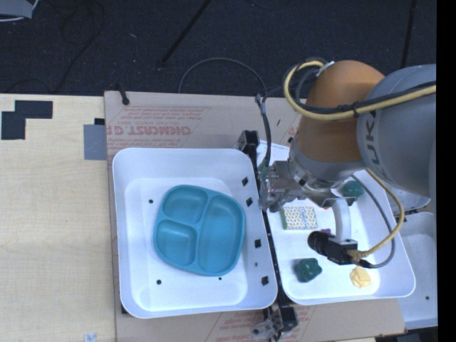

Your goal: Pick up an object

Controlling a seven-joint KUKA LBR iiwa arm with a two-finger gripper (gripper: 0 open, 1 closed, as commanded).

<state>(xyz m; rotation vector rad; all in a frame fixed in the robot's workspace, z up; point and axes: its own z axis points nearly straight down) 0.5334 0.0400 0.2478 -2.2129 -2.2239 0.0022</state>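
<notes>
Glossy white bins [142, 298] hold a sectioned blue plate [199, 229]; end effector [285, 198] finger state unclear.

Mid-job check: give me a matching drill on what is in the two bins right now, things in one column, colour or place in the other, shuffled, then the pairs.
Things:
1. divided plate
2. small lumpy object
3. small soft object
4. patterned block

Descriptions:
A. pale yellow, near the right bin's lower right corner
B. blue, lying in the left bin
C. white with small coloured dots, under the arm's wrist
D. dark green, near the right bin's front edge

Pairs: 1-B, 2-D, 3-A, 4-C
</notes>
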